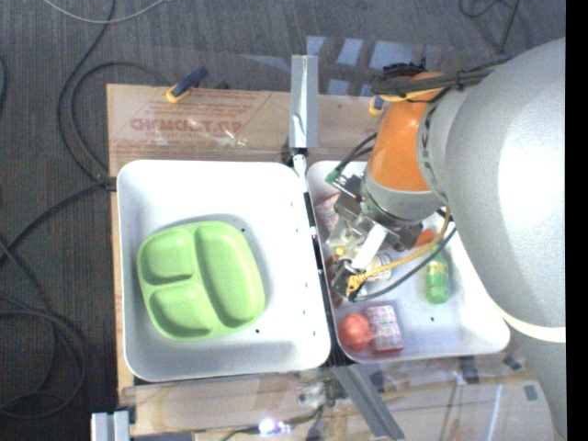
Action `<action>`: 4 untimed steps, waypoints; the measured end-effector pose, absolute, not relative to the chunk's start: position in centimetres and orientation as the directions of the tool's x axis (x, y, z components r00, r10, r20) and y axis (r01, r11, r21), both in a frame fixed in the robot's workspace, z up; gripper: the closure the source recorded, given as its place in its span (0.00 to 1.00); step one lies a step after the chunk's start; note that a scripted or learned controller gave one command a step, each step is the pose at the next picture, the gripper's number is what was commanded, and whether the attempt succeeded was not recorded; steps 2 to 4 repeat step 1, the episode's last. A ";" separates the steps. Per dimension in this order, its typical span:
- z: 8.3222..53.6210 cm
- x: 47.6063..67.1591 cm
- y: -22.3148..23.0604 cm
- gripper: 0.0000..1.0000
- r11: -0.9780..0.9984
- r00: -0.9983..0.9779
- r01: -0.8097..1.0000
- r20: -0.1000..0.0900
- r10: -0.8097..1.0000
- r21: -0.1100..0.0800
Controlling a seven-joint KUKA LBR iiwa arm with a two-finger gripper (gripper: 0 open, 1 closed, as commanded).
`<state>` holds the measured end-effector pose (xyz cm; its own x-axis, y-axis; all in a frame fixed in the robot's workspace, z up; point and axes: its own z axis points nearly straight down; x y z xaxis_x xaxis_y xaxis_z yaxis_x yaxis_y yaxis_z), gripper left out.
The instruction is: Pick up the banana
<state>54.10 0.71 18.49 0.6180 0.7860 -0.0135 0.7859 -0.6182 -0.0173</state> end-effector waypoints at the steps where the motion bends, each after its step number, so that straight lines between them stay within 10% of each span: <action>1: 20.1 59.4 3.2 1.00 -0.768 0.768 0.641 -0.010 0.641 -0.004; 4: 20.1 59.4 3.2 1.00 -0.768 0.768 0.641 -0.010 0.641 -0.004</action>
